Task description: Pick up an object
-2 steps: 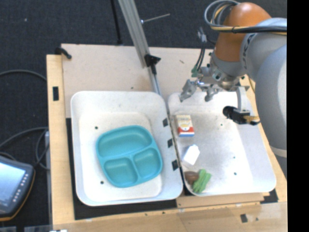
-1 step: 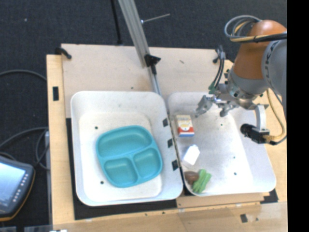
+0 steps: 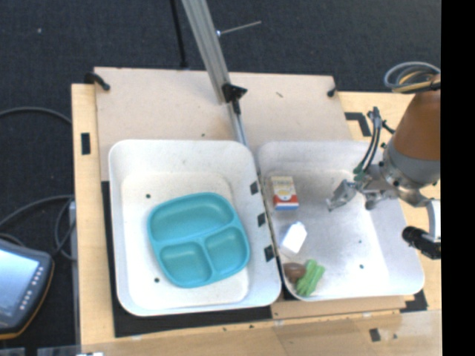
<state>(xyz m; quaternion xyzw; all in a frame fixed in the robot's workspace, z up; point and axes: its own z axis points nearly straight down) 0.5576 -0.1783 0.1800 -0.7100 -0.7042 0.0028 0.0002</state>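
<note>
We are hovering our jaws [image 3: 349,193] over the right bin [image 3: 386,273], spread and pinching nothing, beside the small carton [image 3: 283,192].

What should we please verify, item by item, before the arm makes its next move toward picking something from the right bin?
1. Objects available in the right bin: ok. A small carton, a white block, a brown object and a green object lie along its left side.
2. End effector positioned over a target: not ok. It sits mid-bin, to the right of the carton.
3. Something held: cannot tell.
4. Carton free of neighbours: ok, it lies apart.
5. Green and brown objects separable: not ok, they touch near the bin's corner.
6. Teal divided tray out of the way: ok, it is in the left bin.
</note>
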